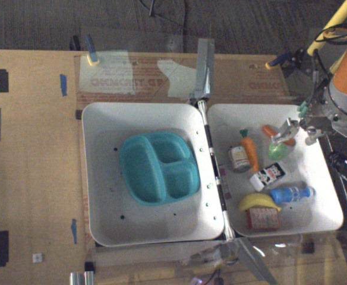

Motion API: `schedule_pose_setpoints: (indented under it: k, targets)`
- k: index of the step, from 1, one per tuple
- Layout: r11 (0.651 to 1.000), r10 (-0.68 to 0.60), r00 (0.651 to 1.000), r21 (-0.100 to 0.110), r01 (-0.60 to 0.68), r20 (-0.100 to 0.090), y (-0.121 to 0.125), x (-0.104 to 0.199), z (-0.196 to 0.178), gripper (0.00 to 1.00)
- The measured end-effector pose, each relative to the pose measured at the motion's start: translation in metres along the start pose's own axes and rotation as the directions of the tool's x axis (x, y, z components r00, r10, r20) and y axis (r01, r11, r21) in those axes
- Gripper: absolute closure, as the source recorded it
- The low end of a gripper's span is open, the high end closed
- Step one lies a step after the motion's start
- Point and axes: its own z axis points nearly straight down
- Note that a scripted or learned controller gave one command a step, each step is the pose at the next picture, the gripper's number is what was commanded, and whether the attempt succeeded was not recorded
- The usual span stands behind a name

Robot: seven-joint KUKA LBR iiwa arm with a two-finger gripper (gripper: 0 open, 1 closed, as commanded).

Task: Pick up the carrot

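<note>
Carrot [251,150]: orange, green-topped, lying in the right bin [322,218] just beside a small can [239,158].
We judge it light, stiff and smooth, likely a toy; a grasp across the thicker middle of the orange body suits best, clear of the can. The gripper [297,130] hovers near the bin's far right, over a green item [277,150]; whether it grips anything we cannot tell.

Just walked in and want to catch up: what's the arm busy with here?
The arm's pincer hovers in the right bin, over a green item near the bin's far right side. The carrot it is meant to pick lies untouched a little to the left, beside a small can. A banana and blue bottle lie nearer the front. The left bin holds a teal tray.
</note>
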Motion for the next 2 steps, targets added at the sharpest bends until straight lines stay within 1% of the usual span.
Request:
schedule_pose_setpoints:
  k: [1, 2]
  targets:
    - [1.0, -0.006, 1.0, -0.004, 0.006, 0.001, 0.015, 0.034, 0.114, 0.0]
    - [1.0, 0.012, 1.0, -0.01, -0.012, 0.005, 0.029, 0.038, 0.145, 0.0]
